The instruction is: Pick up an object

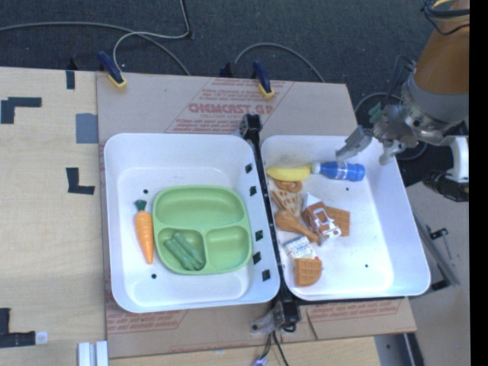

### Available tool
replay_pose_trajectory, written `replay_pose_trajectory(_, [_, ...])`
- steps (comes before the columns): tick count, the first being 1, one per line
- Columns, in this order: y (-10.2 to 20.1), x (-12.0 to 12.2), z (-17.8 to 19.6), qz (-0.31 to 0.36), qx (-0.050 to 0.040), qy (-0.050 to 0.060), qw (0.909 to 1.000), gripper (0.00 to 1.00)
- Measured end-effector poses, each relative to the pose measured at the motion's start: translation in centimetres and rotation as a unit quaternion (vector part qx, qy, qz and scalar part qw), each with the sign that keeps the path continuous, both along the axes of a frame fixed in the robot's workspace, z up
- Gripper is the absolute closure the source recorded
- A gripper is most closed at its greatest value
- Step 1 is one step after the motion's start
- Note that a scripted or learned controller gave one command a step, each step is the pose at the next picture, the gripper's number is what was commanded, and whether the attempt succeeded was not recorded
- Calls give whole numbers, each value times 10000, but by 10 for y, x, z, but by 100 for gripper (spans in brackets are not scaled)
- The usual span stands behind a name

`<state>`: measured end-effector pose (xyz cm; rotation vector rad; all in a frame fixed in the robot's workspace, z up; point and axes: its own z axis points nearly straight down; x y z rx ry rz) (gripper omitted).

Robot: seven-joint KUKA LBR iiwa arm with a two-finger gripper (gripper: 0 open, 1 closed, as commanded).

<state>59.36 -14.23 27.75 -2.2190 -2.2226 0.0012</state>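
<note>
Nearest me a waffle piece (307, 270) lies in the right bin (396, 265), further back a blue bottle (341, 171) rests beside a banana (288, 173), and beyond it the gripper (371, 146) hangs spread open, holding nothing.

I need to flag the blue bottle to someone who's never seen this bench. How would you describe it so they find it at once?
Start at the right-hand white bin, the one nearer the arm. Look along its far edge, just below the hand: the blue bottle lies on its side there, its pale neck against a yellow banana. It is the only blue thing among yellow, orange and brown toys.
</note>
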Motion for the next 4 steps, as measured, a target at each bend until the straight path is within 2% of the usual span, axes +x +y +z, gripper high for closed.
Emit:
replay_pose_trajectory(1, [30, 40, -129, -1, 3, 11, 10000, 0])
replay_pose_trajectory(2, [43, 64, -179, -1, -4, -6, 10000, 0])
replay_pose_trajectory(3, [1, 23, -190, 1, -8, -39, 10000, 0])
replay_pose_trajectory(4, [23, 24, -191, 2, -8, -28, 10000, 0])
